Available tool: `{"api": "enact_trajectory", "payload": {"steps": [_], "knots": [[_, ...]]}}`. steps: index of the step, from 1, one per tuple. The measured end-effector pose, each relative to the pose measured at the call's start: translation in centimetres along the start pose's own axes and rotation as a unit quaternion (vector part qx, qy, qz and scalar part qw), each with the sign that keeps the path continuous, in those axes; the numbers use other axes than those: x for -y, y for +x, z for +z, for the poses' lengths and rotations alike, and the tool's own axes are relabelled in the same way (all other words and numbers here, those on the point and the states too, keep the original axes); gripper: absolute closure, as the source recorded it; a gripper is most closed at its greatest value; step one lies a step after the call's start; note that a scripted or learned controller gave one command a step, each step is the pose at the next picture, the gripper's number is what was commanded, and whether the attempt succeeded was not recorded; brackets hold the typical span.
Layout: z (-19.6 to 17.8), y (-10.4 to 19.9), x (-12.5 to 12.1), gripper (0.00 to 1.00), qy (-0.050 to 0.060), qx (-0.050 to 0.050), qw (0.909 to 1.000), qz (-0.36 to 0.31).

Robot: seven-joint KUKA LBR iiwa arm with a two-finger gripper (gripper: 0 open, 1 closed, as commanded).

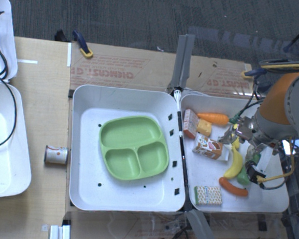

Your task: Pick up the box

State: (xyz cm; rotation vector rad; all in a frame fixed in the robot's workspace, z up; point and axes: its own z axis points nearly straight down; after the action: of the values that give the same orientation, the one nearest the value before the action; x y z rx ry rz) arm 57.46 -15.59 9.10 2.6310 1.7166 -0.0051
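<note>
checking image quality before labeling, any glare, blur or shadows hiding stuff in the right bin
Camera view: even, soft lighting with no harsh glare; the box and banana look slightly soft but readable; the arm overlaps the right bin, hiding its far side, and the gripper area is cluttered and indistinct.

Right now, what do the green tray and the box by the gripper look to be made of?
The green tray looks like moulded plastic with a matte finish: one even colour, rounded edges and three smooth compartments. The box looks like printed cardboard, or possibly a glossy wrapper: flat faces with coloured print on white. It is too small to tell more. The gripper is beside it.
</note>
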Motion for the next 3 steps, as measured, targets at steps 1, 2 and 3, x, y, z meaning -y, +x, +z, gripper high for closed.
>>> {"api": "enact_trajectory", "payload": {"steps": [1, 2, 3], "knots": [[0.0, 1.4, 11.4, 0.0, 0.002, -0.001, 0.9996, 0.027], [0.0, 0.9, 11.1, 0.0, 0.001, -0.001, 0.9992, 0.04], [0.0, 3.5, 4.0, 0.0, 0.001, 0.0, 0.9978, 0.067]]}}
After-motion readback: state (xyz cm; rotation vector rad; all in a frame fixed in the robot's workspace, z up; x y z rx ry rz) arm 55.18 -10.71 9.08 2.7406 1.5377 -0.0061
